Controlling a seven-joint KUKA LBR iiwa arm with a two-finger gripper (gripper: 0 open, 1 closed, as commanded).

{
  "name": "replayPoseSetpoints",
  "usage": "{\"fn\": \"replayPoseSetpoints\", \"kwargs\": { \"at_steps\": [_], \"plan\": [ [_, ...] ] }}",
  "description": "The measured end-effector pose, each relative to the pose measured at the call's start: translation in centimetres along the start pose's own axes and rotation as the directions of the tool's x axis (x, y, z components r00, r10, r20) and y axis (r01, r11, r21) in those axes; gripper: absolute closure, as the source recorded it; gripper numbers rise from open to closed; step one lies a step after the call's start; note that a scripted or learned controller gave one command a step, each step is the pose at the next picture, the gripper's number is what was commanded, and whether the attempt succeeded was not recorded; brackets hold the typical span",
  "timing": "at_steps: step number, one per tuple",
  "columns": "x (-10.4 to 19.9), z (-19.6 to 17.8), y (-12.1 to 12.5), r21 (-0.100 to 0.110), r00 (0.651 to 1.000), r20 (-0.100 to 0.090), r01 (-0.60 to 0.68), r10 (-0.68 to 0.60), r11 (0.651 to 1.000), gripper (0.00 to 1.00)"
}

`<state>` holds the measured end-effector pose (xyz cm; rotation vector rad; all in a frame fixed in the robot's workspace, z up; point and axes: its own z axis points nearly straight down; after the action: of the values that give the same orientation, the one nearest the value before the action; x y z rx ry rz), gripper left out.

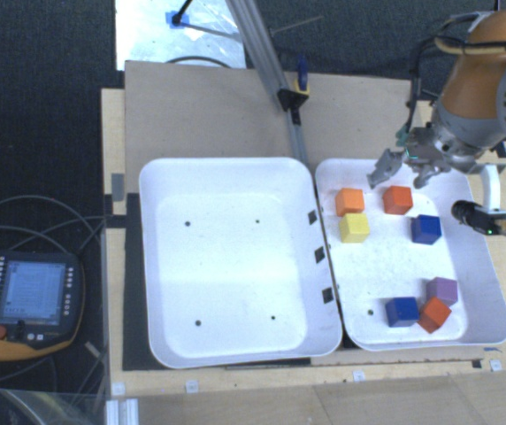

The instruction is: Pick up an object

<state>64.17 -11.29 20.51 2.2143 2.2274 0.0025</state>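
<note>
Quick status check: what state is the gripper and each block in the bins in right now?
Two-finger gripper: open, above red cube, holding nothing.
Red cube: loose in right white bin.
Orange cube: touching yellow cube.
Blue cube: standing alone.
Second blue cube, orange-red cube, purple cube: clustered.

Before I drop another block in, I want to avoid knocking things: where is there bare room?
The left bin has bare floor wall to wall. In the right bin, the middle strip between the yellow block and the blue block is free. Its far end is crowded around the tool; its near right corner is crowded too.
</note>
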Motion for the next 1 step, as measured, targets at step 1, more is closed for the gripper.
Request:
{"fn": "replayPoseSetpoints", "kwargs": {
  "at_steps": [1],
  "plan": [
    [0.0,-0.01,0.0,0.0,1.0,0.0,0.0,0.0,1.0,0.0]
  ]
}}
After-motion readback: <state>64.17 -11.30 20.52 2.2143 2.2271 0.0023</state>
